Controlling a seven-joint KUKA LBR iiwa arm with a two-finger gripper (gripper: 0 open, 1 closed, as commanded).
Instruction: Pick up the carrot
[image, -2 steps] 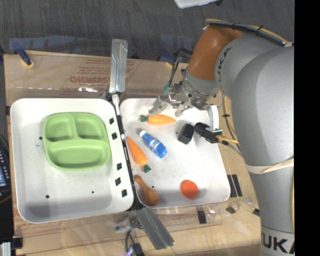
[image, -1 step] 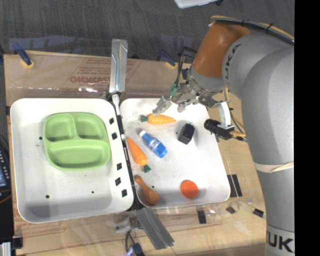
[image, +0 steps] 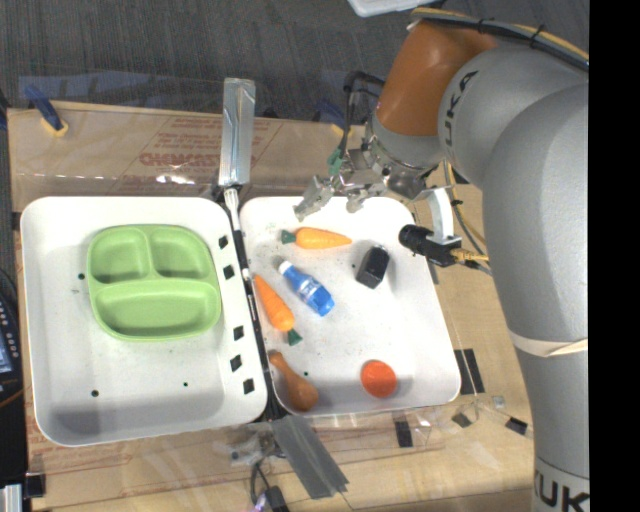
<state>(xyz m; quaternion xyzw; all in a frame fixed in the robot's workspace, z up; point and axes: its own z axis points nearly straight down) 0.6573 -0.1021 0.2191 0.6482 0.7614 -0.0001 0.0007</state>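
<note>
Two carrots lie in the right bin (image: 440, 340). One carrot (image: 318, 238) rests near the bin's far edge, its green top pointing left. The other carrot (image: 274, 305) lies slanted along the bin's left wall, its green end toward the front. My gripper (image: 332, 198) hangs over the far edge of the right bin, just above and a little right of the far carrot. Its fingers are spread, open, with nothing between them.
The right bin also holds a small blue bottle (image: 306, 288), a black block (image: 373, 266), an orange ball (image: 378, 378) and a brown piece (image: 292, 384) at the front left. A green divided plate (image: 154, 280) sits in the left bin (image: 50, 400).
</note>
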